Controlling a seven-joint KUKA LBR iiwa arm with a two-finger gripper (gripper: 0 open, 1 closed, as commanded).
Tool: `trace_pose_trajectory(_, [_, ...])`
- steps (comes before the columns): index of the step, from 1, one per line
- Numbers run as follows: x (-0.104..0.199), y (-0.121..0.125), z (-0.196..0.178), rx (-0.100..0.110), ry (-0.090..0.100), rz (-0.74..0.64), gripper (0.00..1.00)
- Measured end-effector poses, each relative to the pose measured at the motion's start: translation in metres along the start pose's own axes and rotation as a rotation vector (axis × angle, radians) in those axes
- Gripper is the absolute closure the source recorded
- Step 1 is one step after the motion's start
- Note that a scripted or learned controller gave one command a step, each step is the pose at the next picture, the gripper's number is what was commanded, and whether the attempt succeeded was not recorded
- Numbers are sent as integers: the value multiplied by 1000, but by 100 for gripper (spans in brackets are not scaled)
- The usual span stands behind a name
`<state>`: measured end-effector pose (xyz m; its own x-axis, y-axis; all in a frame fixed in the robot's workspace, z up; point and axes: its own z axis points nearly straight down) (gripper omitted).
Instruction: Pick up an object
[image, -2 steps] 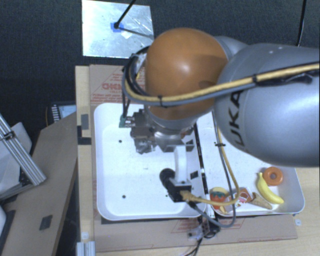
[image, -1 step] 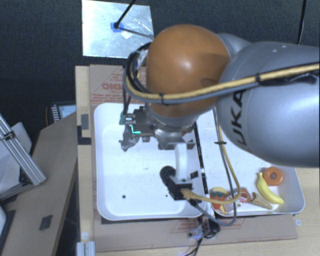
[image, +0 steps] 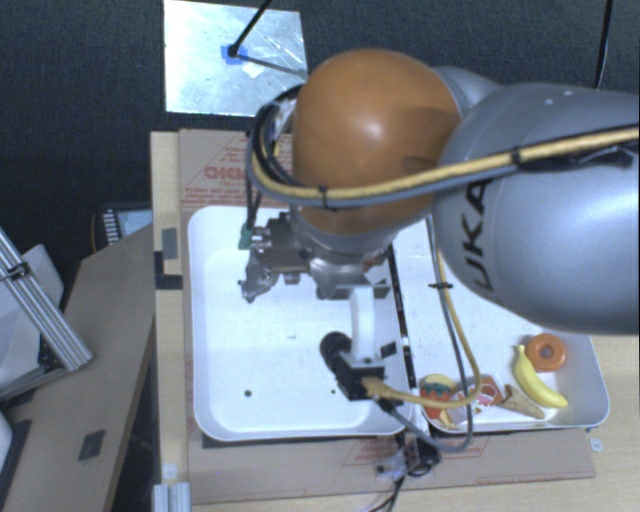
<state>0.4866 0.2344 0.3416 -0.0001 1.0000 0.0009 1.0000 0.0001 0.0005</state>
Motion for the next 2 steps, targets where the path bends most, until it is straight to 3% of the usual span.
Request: trace_pose_trajectory(2, [0, 0, 0, 0, 0, 0, 0])
